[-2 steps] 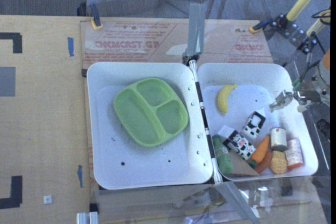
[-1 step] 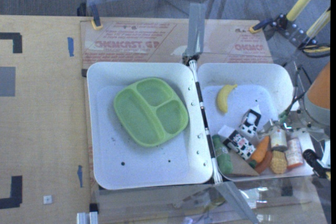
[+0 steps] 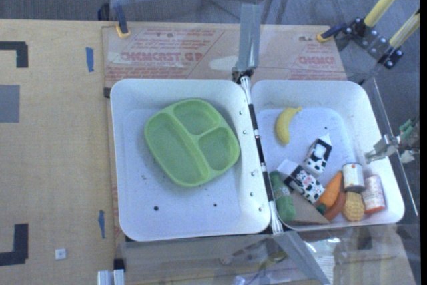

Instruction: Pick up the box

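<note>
The pincer (image 3: 387,149) sits at the three o'clock edge of the right bin (image 3: 360,98), low over the rim; whether it is open or closed I cannot tell. Toward eight o'clock from it lies the box (image 3: 318,157), a small black-and-white spotted carton, tilted, with a second spotted carton (image 3: 305,183) just beside it. It looks light, stiff and easily crushed, so a gentle hold across its narrow sides seems best, clear of the carrot (image 3: 331,189)
</note>
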Controlling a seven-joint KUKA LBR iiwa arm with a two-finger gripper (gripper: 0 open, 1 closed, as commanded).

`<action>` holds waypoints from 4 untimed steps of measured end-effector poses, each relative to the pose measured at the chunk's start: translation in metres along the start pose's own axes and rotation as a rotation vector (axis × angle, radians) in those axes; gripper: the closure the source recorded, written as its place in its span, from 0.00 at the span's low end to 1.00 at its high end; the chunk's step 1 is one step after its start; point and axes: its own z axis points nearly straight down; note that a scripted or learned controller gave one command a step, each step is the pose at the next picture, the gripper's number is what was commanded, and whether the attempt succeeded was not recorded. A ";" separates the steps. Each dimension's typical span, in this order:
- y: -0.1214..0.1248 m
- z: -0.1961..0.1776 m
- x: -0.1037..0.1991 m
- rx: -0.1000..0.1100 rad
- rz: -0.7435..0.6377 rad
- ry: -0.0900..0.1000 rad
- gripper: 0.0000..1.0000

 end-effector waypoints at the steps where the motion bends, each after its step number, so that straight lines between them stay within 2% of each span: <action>1: -0.001 0.083 0.002 0.002 -0.014 0.001 0.00; 2: -0.001 0.082 0.001 0.001 -0.014 0.001 0.00; 3: 0.003 0.135 0.008 -0.004 -0.083 0.008 0.00; 4: 0.031 0.053 0.003 0.000 0.049 0.000 0.00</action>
